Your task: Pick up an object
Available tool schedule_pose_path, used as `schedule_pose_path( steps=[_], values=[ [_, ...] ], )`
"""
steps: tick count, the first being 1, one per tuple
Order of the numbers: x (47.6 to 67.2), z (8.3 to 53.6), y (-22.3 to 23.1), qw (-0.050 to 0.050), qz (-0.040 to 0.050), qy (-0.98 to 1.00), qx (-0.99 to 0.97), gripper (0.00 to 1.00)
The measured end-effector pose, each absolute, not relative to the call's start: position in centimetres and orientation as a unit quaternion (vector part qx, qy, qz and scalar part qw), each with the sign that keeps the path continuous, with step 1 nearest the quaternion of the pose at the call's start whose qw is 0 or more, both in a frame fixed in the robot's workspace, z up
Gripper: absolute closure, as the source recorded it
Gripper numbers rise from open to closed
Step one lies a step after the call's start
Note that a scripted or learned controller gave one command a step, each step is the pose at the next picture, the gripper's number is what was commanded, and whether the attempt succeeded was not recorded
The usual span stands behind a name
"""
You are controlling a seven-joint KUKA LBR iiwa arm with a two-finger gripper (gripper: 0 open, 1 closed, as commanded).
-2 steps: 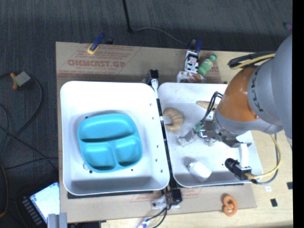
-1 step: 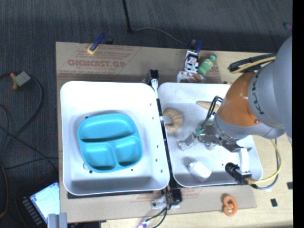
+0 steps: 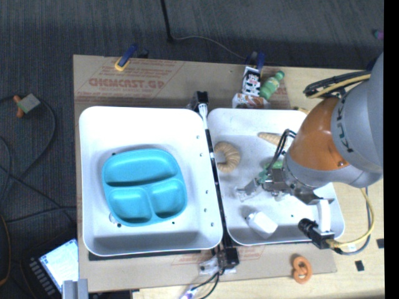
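Note:
The right bin (image 3: 232, 120) holds a tan croissant-shaped piece (image 3: 226, 155) near its left wall. A tan cone (image 3: 269, 137) lies toward the back and a white rounded object (image 3: 262, 223) near the front. My gripper (image 3: 257, 187) hangs low over the middle of this bin, between the croissant piece and the white object and a little above the bin floor. The grey arm with its orange band (image 3: 315, 145) covers the bin's right part. I see nothing clearly between the fingers.
The left bin (image 3: 93, 126) holds a blue divided plate (image 3: 144, 185). Behind the right bin stand a small printed box (image 3: 250, 86) and a green toy (image 3: 271, 85). An orange ring (image 3: 302, 268) lies on the bench in front. Blue clamps (image 3: 126, 56) grip the board's back edge.

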State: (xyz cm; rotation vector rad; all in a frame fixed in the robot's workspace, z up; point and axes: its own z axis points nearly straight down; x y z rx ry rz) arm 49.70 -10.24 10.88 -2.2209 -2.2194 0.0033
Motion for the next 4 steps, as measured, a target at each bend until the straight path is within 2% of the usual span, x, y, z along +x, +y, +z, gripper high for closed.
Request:
schedule_pose_path(
  steps=[1,2,3,4],
  values=[
    [50.9,10.5,-10.1,0.001,0.0008,-0.707,-0.707,0.00],
    [50.7,10.6,-11.9,0.001,0.0008,-0.707,-0.707,0.00],
    [50.8,9.0,-10.3,-0.001,0.0012,-0.707,-0.707,0.00],
    [52.1,12.3,-19.2,-0.001,0.0009,-0.707,-0.708,0.00]
  ],
)
